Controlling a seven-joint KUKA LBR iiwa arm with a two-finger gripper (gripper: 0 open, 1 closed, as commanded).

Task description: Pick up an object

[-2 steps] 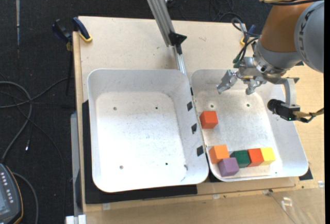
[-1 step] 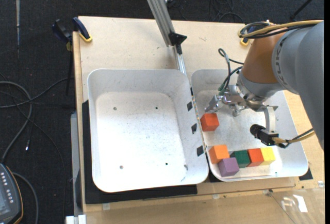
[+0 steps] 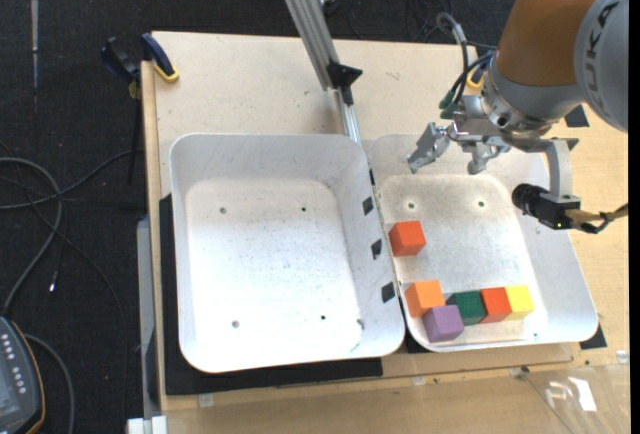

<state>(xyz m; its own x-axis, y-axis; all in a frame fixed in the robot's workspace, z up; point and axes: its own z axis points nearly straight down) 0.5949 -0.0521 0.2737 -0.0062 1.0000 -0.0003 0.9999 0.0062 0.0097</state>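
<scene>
- Over the far end of the right bin [image 3: 560, 267], the claw [image 3: 455, 150] hangs with its fingers spread, grasping nothing.
- Nearer than the claw, an orange cube [image 3: 407, 238] sits alone in that bin.
- Along the bin's near wall sit an orange block [image 3: 424, 296], purple block [image 3: 443, 322], green block [image 3: 468, 306], red block [image 3: 495, 303] and yellow block [image 3: 519, 300].

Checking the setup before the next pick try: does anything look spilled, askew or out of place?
Nothing stands out. All six blocks lie inside the right bin: one orange block alone, the rest clustered at its near edge. The gripper hangs over the bin's far end.
</scene>
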